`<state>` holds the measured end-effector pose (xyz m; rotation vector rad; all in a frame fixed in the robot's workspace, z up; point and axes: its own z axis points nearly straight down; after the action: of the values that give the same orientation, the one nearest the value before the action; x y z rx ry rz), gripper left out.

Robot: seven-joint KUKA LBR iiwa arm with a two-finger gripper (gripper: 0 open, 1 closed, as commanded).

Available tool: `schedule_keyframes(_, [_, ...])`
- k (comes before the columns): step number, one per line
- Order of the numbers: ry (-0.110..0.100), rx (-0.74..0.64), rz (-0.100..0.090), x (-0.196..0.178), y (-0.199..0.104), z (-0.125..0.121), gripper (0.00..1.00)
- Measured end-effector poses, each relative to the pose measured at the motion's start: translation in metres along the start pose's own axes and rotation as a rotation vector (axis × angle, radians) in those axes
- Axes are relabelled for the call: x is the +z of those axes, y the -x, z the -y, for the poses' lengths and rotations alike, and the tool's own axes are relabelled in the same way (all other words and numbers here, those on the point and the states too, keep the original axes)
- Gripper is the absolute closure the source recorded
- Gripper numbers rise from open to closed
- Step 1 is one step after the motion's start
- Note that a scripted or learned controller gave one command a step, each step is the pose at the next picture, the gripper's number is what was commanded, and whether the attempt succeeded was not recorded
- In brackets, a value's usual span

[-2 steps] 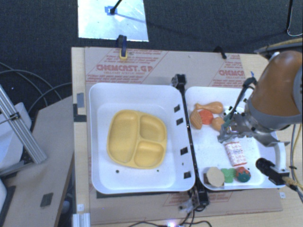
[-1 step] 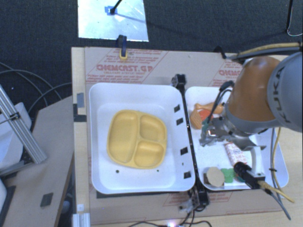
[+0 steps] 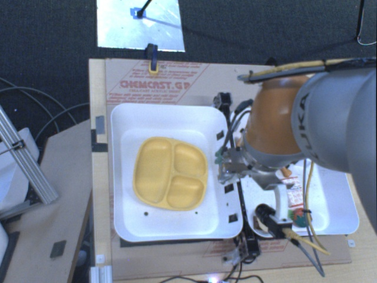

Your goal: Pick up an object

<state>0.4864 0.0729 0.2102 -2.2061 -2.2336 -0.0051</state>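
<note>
- Over the right half of the bench (image 3: pixel 97 87), the grey arm (image 3: pixel 321 117) reaches in from the right. Its orange band (image 3: pixel 274 119) sits above the wrist, and its bulk hides much of what lies beneath.
- A cardboard sheet with red lettering (image 3: pixel 159 81) covers the bench top, and both bins stand on it side by side.
- The left bin (image 3: pixel 126 217), white and shallow, lies in full view.
- The right bin (image 3: pixel 339 208) shows its near and right parts; the arm covers the remainder.
- Beyond the bench's far edge, a silvery sheet (image 3: pixel 138 16) lies on the dark floor.
- A yellow divided plate (image 3: pixel 171 173) rests flat on the floor of the left bin, about in its middle. It has three compartments and lies apart from every wall of the bin.
- The hand (image 3: pixel 231 168) hangs below the wrist over the wall where the two bins meet, just right of the plate and not touching it. I cannot tell whether it is released or clenched, since the wrist hides its working end. Nothing can be seen held in it.
- A small packet with red print (image 3: pixel 293 192) lies in the right bin near its front wall, right of the hand.
- A small green thing (image 3: pixel 301 218), too small to identify, lies just in front of the packet, near the front wall.
</note>
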Motion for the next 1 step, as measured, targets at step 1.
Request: schedule_keyframes(1, [0.009,0.014,0.006,-0.0235,0.0495,-0.0729,1.0])
